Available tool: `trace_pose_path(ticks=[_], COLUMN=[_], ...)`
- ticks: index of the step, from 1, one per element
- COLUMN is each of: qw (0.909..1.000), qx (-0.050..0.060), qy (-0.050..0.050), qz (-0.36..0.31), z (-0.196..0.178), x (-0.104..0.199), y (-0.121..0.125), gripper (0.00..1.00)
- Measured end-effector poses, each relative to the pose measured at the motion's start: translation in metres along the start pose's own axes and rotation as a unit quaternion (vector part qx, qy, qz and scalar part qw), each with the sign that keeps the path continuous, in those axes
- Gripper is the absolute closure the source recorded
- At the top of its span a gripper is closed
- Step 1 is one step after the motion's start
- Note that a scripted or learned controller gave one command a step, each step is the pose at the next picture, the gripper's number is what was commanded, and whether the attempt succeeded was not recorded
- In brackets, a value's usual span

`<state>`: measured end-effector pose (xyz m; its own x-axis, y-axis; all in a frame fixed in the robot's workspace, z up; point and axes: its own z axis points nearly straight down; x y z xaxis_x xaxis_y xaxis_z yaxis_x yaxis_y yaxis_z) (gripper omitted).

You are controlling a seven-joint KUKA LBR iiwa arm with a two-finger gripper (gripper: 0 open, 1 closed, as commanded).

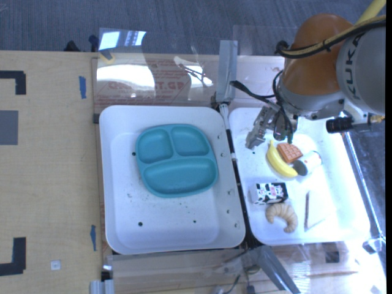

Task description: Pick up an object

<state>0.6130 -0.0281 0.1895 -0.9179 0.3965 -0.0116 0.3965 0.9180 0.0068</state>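
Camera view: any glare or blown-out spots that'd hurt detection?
Camera view: the right bin is overexposed, its floor near pure white, washing out edges around the banana and croissant; a bright reflection sits on the clear panel behind the left bin; the teal tray reads cleanly.

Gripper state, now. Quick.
Gripper: open, holding nothing, poised over the right bin beside the banana.
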Motion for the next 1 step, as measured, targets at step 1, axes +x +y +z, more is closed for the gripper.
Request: trace_pose_path(ticks=[1], qw=[0.9993], qx=[0.001], qy=[0.005], qz=[0.036], z=[-0.0178], x=[0.0723], y=[0.0508], gripper=[1.00])
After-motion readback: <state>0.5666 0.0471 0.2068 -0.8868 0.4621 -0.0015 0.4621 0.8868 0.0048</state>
